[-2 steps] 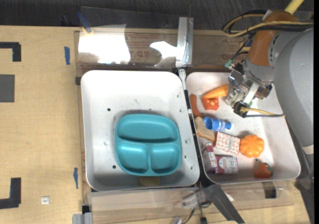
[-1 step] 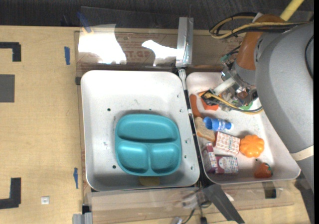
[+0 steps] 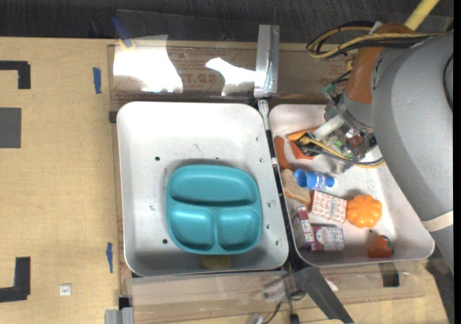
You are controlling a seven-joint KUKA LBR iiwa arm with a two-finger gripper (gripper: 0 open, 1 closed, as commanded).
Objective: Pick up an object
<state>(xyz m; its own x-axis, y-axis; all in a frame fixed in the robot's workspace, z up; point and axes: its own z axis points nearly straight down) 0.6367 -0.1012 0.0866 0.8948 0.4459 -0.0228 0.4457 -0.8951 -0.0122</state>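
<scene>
Gripper (image 3: 338, 137) hangs over the right bin's (image 3: 410, 232) far edge above jumbled objects; its jaw state is unclear.

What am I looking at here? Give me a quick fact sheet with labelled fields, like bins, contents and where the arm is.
left bin: holds a teal divided tray
right bin: holds small items
items in right bin: blue bottle, orange pumpkin toy, patterned carton, purple-and-white box, small red-orange item
arm: grey, over the right bin's far end
gripper: low in the right bin, near a red-orange item
</scene>
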